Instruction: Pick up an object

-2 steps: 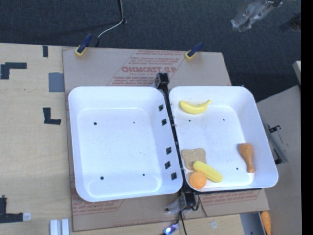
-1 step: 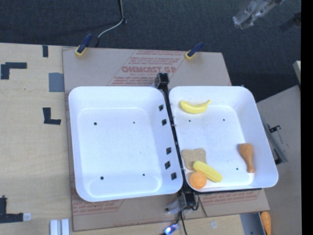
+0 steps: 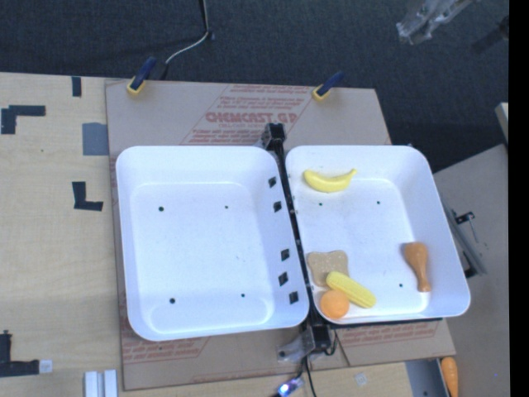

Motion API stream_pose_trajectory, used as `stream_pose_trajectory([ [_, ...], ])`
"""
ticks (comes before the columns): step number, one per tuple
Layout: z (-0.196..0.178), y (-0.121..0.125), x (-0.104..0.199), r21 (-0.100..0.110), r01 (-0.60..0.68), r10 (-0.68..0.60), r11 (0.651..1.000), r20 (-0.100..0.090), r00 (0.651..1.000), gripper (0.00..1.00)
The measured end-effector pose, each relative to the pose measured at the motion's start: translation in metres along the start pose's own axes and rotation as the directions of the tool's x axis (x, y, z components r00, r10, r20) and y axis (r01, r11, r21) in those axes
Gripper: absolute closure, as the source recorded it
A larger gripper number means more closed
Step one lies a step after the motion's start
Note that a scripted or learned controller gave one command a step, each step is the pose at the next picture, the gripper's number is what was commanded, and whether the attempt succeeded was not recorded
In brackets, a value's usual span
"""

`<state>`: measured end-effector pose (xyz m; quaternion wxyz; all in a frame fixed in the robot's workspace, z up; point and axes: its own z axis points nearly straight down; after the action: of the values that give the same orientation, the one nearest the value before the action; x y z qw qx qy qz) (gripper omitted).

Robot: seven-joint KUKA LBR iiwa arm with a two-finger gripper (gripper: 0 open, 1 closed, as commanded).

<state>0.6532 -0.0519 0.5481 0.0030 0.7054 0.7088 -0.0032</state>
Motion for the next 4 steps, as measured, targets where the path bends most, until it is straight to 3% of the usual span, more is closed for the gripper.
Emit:
stream_pose_trajectory([
  [4, -0.040, 0.001, 0.002, -0.001, 0.002, -0.002, 1.000, 0.006, 1.000, 1.00],
])
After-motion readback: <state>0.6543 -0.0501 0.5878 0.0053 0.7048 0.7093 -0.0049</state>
